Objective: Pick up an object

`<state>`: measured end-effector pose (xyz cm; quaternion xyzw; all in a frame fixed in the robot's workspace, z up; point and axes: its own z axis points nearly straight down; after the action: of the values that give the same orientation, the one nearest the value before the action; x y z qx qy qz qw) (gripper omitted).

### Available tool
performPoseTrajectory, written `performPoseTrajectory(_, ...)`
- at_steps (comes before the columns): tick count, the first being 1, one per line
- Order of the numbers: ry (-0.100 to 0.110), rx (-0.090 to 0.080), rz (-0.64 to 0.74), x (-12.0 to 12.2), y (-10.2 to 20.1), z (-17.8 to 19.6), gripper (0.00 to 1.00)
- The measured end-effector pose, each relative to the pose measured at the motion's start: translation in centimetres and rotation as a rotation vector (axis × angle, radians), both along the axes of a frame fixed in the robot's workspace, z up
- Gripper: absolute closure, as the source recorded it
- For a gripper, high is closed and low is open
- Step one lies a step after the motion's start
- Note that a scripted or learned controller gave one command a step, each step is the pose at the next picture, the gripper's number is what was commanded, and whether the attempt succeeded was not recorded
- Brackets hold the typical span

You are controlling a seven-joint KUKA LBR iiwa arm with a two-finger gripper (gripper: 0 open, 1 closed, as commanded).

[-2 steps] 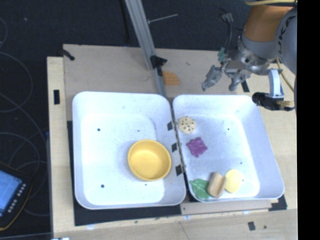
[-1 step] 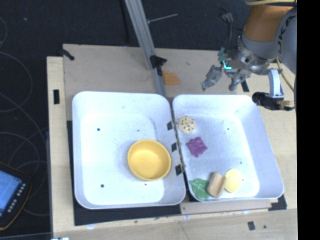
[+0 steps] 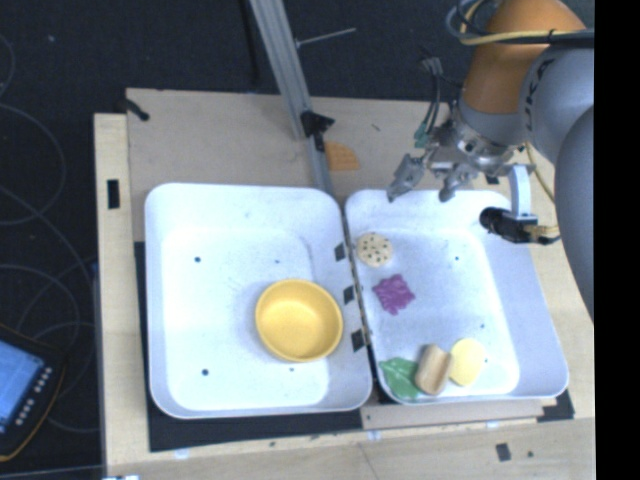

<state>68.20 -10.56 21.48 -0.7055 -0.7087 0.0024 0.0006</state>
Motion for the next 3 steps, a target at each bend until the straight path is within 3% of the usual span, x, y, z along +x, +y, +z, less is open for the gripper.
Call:
performPoseTrajectory(2,0.001,-0.001,-0.005,-0.3,-0.6,-10.4,0.00)
performPoseTrajectory(3,-0.009,-0.001,-0.005,0.0,-0.7,-8.8,1.00)
